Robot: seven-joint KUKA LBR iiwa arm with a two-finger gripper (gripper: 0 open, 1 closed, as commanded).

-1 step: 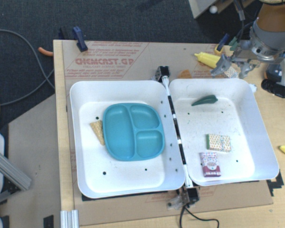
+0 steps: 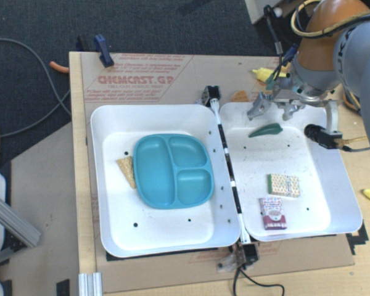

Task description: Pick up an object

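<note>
A brown board printed with red lettering covers the bench (image 2: 142, 79), which stands on dark carpet with a cable looping along the left side, and a blue clamp (image 2: 102, 49) grips the board's far edge. Two shallow white bins sit side by side on it, joined along a black hinge line. The left bin (image 2: 111, 214) holds a teal divided plate (image 2: 172, 170) with a tan cracker-like piece (image 2: 127, 169) tucked partly under its left edge. The arm (image 2: 333, 36) reaches in from the right, its orange band above the wrist, and the gripper (image 2: 274, 108) hangs at the far end of the right bin (image 2: 333, 190) with its two metal fingers spread apart — nothing sits between them. Just beside and slightly nearer than the fingertips lies a dark green leaf-shaped object (image 2: 266, 129) on the bin floor, apart from the fingers. Well nearer in the same bin are a small green-and-yellow patterned sponge (image 2: 283, 185) and, just beside it, a red-and-white packet (image 2: 272, 213). A yellow item (image 2: 263, 74) lies on the board beyond the bin — partly hidden by the arm.
</note>
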